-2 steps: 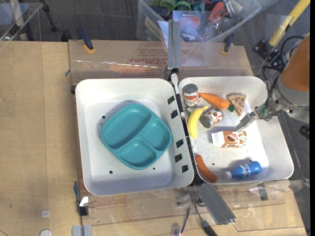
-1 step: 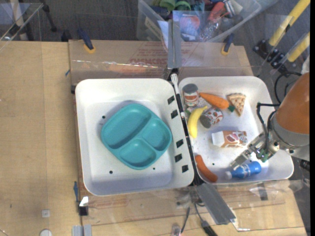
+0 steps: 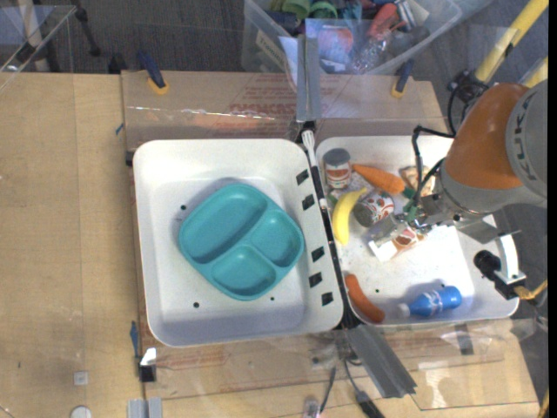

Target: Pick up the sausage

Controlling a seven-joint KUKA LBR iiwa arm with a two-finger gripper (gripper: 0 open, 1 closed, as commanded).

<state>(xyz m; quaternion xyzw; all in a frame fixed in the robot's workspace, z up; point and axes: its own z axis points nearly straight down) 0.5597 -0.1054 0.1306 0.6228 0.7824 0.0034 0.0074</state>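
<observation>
My arm comes in from the right edge of the frame, the orange band (image 3: 487,138) sitting at upper right, and my end effector (image 3: 407,225) hangs low over the middle of the right bin (image 3: 452,273), down among the clutter there. Whether it is spread or pressed together I cannot tell; the tips are lost against the small items beneath them.

The sausage (image 3: 363,300) lies at the lower left corner of the right bin, reddish-orange, slanted along the wall by the divider, apart from my end effector and below it in the frame. A blue bottle (image 3: 432,302) lies on its side just right of the sausage. Higher up, a banana (image 3: 343,216) curves along the left wall, a small can (image 3: 337,169) stands in the upper left corner of that bin, and a carrot (image 3: 379,178) lies to the right of the can. A red-and-white can (image 3: 377,205) lies between the banana and my end effector.

The left bin (image 3: 165,190) holds a teal divided plate (image 3: 241,241), tilted diagonally. Both bins sit on the wooden counter (image 3: 61,233), and a clear tub of mixed toys (image 3: 348,11) stands at the top of the frame
</observation>
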